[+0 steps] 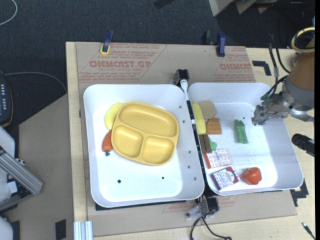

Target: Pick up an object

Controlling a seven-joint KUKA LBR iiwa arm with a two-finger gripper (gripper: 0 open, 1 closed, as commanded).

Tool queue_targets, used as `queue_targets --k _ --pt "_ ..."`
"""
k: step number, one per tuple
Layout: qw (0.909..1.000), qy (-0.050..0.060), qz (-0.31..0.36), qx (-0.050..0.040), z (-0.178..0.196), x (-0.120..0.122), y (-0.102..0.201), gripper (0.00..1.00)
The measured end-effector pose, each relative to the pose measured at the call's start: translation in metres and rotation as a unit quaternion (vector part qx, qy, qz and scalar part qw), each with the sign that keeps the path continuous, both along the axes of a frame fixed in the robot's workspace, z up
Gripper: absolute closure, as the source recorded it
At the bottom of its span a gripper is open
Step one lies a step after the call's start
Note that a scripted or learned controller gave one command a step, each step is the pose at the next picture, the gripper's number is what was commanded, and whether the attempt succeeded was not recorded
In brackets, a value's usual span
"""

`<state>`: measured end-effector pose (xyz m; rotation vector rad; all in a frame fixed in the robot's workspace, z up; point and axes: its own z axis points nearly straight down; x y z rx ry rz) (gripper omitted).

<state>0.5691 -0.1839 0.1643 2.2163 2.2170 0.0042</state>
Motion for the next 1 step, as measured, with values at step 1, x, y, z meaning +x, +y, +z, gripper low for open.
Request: queue_targets --k 1 --pt "1.0000 -0.001 0.000 -0.0004 0.0641 0.0042 -0.0039 1.00"
